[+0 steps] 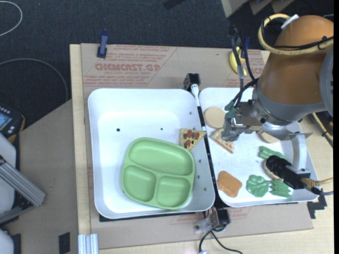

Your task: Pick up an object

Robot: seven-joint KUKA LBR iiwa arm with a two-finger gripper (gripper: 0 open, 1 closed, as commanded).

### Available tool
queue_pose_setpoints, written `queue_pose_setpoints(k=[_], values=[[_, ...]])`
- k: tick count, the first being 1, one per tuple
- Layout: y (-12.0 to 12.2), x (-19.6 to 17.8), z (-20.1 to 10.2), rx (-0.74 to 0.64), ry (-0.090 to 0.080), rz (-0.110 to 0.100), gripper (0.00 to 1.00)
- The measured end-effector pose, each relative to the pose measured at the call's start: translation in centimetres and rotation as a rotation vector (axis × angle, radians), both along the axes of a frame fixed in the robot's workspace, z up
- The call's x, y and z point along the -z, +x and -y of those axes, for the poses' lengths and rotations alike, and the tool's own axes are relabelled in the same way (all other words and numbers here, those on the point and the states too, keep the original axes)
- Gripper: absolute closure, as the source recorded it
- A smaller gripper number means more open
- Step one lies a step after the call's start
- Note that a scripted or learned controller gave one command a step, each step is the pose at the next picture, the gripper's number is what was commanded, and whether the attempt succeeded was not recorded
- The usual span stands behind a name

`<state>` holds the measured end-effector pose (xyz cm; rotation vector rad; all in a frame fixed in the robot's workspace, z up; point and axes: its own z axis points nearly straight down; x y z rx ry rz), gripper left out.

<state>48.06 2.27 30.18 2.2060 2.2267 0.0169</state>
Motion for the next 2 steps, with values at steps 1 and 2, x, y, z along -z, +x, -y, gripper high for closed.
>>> queue_pose_setpoints(k=[1, 2], values=[[0.0, -12.1, -1.3, 0.005, 0.0, 0.004, 1.0], [-0.1, -13.5, -7.7, 0.002, -0.001, -0.008, 1.0]])
